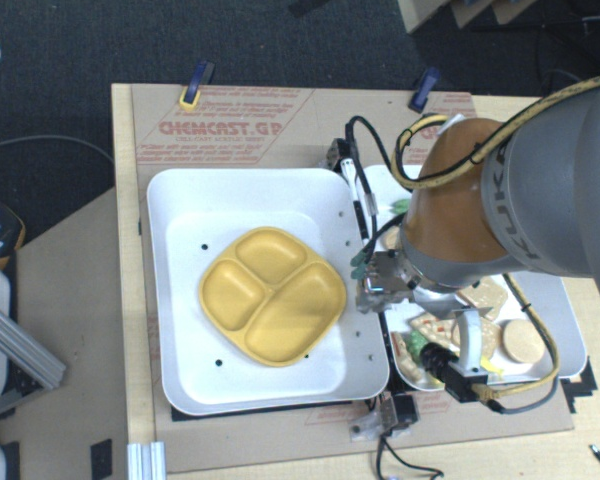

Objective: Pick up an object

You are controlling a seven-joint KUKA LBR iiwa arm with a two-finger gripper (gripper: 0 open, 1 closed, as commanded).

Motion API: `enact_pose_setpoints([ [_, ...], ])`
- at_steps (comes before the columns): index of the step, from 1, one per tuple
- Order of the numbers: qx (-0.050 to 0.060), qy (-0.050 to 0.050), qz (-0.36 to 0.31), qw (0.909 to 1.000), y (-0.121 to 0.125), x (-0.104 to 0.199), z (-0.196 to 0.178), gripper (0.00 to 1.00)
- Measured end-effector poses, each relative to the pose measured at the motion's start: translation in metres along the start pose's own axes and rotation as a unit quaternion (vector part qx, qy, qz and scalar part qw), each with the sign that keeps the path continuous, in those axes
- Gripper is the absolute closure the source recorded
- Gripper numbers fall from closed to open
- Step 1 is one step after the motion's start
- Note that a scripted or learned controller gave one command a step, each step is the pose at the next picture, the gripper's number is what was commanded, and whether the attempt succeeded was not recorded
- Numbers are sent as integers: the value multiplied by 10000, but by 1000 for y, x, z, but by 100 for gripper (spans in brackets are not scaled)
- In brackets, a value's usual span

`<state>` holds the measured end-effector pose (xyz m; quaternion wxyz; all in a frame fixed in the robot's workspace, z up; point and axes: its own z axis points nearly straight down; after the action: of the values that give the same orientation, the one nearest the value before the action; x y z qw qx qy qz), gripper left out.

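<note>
Bench [230, 118] of plywood carried two white bins side by side, dark carpet beyond. Left bin [170, 268] held yellow divided plate [272, 295], lying flat near centre. Right bin [570, 338] held jumble of small items, among them round tan piece [521, 344]; mostly hidden under arm [500, 198]. Gripper [380, 280] sat over divide between bins, just beside plate's right edge. Gripper state: could not tell. Nothing seen lifted; judged pick not yet made, whole grasp and lift left.
</note>
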<state>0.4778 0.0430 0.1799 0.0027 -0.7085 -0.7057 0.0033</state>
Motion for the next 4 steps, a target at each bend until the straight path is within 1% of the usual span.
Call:
enact_pose_setpoints([
  [1, -106, 17, -44, 9999, 5, 26, -122, 100],
  [2, -109, 29, -56, 9999, 0, 68, -223, 100],
  [3, -1, -3, -19, 10000, -1, 78, -156, 100],
  [4, -43, 3, -25, 10000, 0, 77, -170, 100],
])
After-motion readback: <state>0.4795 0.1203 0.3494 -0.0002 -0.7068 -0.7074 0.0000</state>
